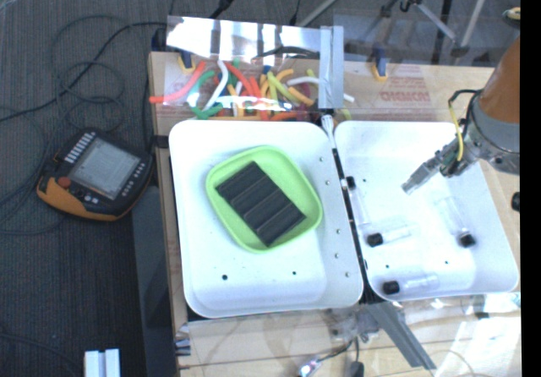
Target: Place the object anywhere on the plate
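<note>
A black ribbed rectangular block (260,203) lies flat in the middle of the light green plate (254,155). The plate rests in the left white bin (254,282). My gripper (416,180) hangs over the right white bin (380,143), near its upper right part, pointing down and to the left. It is well apart from the plate and the block, on the far side of the divider between the bins. I see nothing held at its tip.
Small clear tubes with black caps lie in the right bin: one (385,236) near the divider, one (454,219) at the right, one (410,285) at the front edge. A tangle of coloured cables (245,90) sits behind the left bin.
</note>
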Controlling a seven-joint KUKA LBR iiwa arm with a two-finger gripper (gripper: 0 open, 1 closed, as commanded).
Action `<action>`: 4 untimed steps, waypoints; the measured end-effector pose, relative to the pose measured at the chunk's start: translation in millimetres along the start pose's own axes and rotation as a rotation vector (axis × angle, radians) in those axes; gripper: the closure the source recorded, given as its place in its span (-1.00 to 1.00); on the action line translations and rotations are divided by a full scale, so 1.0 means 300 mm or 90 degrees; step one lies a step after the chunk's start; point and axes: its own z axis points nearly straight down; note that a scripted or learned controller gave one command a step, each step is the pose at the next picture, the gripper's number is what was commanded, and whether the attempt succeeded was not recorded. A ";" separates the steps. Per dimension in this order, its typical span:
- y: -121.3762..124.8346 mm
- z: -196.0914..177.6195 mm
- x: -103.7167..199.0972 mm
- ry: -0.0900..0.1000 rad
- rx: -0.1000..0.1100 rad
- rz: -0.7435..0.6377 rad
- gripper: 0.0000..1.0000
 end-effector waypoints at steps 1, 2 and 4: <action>-0.092 0.232 0.248 0.001 0.003 0.102 1.00; -0.085 0.203 0.252 0.003 0.002 0.101 1.00; -0.055 0.053 0.388 0.002 0.001 -0.043 1.00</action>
